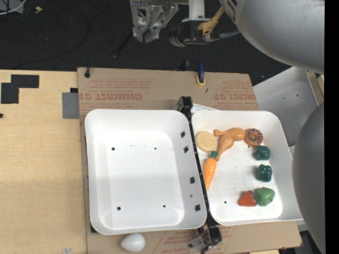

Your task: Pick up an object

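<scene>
Clearly nothing was lifted yet when I checked: my grey two-finger gripper [150, 21] hung high beyond the bins, fingers spread and empty. The orange plastic carrot [210, 172] lay in the right white bin [275, 211] among other toy foods, untouched.

Two bins side by side — the right bin [275, 121] holds a carrot [210, 172], drumstick [228, 137], donut [253, 136] and peppers [264, 196]. An egg [132, 242] lies outside — just near of the left bin [95, 142].

Bright even light, bins [137, 118] near overexposed, soft shadows, slight blur
</scene>
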`<state>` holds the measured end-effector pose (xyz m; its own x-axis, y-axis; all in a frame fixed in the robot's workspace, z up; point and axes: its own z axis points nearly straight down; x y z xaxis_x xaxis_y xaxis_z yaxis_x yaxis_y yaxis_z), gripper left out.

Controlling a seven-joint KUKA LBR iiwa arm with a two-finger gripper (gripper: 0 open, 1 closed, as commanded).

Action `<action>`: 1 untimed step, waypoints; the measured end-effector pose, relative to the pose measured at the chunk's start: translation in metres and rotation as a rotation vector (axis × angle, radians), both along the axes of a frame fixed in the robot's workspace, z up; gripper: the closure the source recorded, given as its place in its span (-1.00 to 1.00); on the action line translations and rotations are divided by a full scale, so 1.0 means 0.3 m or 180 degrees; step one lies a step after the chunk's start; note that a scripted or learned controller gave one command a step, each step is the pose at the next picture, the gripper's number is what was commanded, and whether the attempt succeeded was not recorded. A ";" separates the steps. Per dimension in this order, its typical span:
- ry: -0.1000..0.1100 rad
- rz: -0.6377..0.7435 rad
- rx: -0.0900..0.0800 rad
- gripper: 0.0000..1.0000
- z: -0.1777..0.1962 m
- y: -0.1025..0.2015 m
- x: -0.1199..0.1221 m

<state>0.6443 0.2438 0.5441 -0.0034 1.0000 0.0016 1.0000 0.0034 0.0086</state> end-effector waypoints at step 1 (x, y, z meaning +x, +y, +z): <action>0.0061 -0.0019 -0.0017 1.00 -0.283 -0.006 -0.028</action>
